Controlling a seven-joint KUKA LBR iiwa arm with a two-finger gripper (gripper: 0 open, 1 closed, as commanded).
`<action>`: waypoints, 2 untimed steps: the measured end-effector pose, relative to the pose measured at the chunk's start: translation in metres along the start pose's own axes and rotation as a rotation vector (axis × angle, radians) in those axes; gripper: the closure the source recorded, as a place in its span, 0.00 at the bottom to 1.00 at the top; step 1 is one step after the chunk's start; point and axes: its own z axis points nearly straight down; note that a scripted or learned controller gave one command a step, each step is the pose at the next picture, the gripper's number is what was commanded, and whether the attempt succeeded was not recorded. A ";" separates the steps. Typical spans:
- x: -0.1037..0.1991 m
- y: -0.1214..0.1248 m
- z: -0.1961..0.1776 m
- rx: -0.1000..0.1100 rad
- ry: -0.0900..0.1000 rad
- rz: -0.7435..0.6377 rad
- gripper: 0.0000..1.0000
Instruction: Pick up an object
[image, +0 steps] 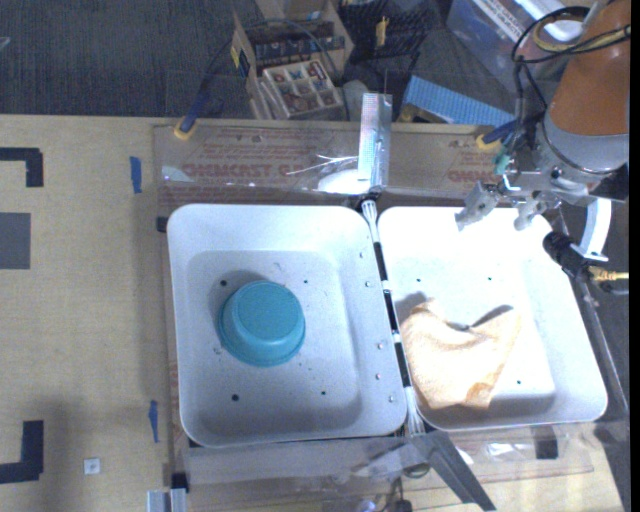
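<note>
1. A crumpled orange cloth (460, 358) lies in the right bin (570, 395), against its left wall.
2. A blue bowl (262, 321) sits upside down in the left bin (190, 240).
3. The gripper (498, 207) hovers over the right bin's far edge, fingers spread apart, holding nothing, well apart from the cloth.

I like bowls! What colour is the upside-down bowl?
Blue-green bowl, seen in the camera view.

Two white bins (190, 250) sit side by side on the surface — one blue bowl (262, 322) in the left bin, one tan cloth (455, 360) in the right bin (570, 390). One arm (595, 90) reaches in.
</note>
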 end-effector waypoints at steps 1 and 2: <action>-0.026 -0.065 0.042 -0.001 -0.001 -0.102 0.00; -0.012 -0.045 0.072 0.000 0.000 -0.355 0.00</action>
